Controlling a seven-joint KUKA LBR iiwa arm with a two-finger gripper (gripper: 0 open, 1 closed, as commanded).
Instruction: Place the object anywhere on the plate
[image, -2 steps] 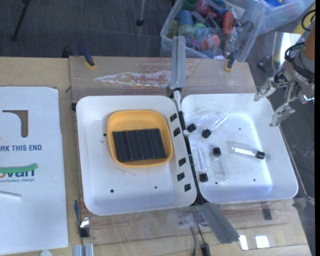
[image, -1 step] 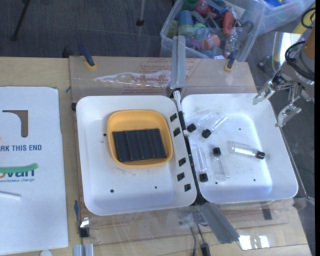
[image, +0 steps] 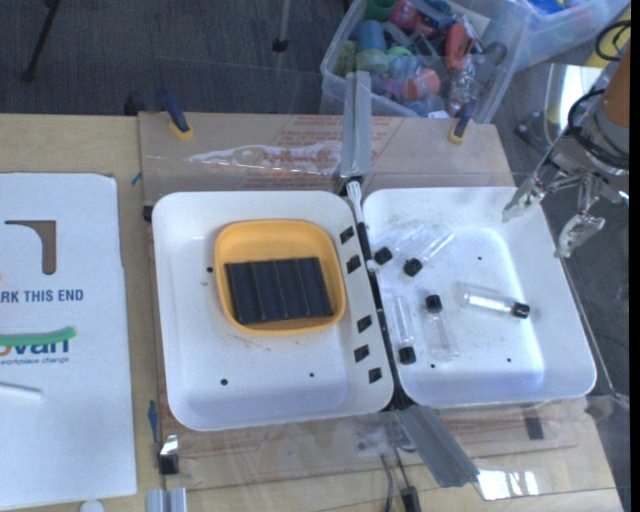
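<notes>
Steel-grey, my gripper hung spread and empty over the right bin's upper-right rim, presumably staged for a pick, while clear black-capped vials lay below-left, well apart from the yellow plate at centre-left.

Yellow plate in the left bin, clear vials in the right bin

A rounded-square yellow plastic plate lies flat in the left white bin, toward its 12 o'clock side, carrying a dark ribbed rectangular slab across its middle. In the right white bin lie several clear plastic vials with black caps: one on its side at about 3 o'clock of the bin's centre, cap pointing toward 4 o'clock; a pair near 11 o'clock; one along the 9 o'clock wall; and another just beside it, near 7 o'clock.
</notes>
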